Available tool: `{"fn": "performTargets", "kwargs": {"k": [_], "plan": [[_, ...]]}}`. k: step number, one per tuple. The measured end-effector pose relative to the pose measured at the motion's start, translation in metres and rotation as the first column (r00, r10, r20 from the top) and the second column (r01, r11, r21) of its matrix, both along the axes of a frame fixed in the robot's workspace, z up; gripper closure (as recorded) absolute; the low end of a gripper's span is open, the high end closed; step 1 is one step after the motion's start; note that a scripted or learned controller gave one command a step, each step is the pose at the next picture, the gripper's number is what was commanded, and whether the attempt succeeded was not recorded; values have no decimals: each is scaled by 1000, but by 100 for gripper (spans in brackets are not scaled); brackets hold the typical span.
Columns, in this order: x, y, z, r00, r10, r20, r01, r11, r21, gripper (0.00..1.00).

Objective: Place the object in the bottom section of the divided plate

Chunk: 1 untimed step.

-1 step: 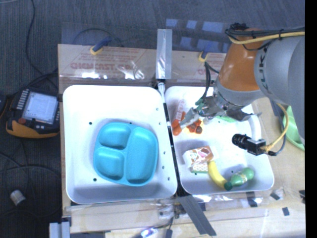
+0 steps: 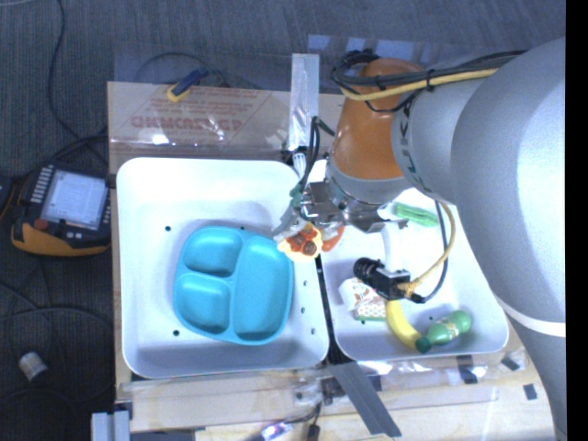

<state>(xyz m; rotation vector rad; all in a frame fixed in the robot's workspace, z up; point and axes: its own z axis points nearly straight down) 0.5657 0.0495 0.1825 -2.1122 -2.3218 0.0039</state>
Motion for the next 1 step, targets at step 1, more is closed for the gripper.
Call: {"fn": "performTargets", "kwargs": {"k": [1], "plan": [[29, -4, 1, 986, 166, 1, -166, 986, -4, 100]]}}
